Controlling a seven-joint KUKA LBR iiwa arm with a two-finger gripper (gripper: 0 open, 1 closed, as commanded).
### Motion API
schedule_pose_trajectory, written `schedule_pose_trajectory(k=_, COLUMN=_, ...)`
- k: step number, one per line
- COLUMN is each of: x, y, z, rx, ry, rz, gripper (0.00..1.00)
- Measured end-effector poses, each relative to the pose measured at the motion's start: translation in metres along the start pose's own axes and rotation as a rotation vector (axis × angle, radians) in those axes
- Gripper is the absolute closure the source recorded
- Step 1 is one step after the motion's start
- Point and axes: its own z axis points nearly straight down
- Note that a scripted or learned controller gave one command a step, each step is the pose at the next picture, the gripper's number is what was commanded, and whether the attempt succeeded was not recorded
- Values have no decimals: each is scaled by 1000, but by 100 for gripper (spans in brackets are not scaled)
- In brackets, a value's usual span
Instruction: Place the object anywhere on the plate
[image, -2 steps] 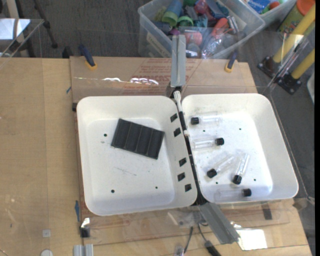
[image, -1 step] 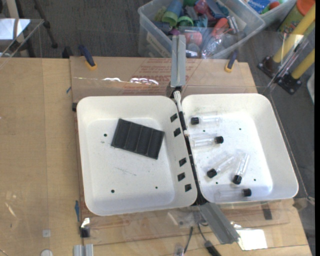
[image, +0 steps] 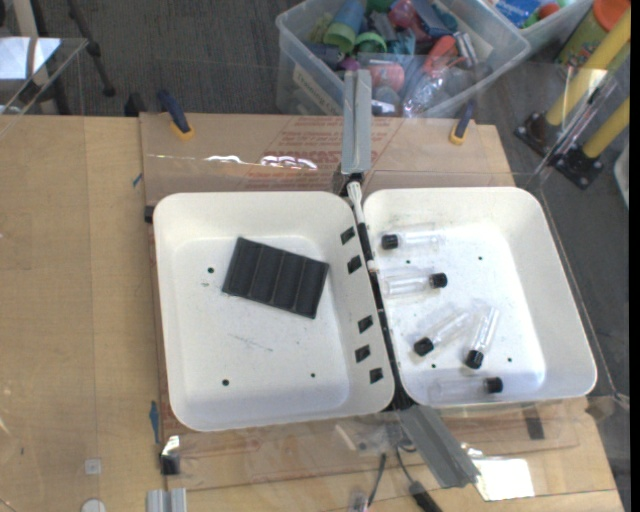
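In the right bin (image: 560, 300), several clear vials (image: 440, 333) with black caps lie scattered at mixed angles. The dark ribbed plate (image: 275, 277) sits in the left bin (image: 180, 330), well apart leftward across the divider. The gripper's state cannot be told.

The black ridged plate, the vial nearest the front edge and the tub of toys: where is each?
Black ridged plate (image: 276, 277): camera view, its middle ridge.
Vial nearest the front edge (image: 492, 384): camera view, its black cap.
Tub of toys (image: 400, 45): camera view, its colourful contents.
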Motion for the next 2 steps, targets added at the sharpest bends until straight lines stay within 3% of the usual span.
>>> schedule_pose_trajectory(k=1, x=0, y=1, z=-11, rx=-4, ry=-4, rz=-1, gripper=100)
schedule_pose_trajectory(k=2, x=-1, y=-11, z=-1, rx=-2, ry=-2, rz=-752, gripper=100)
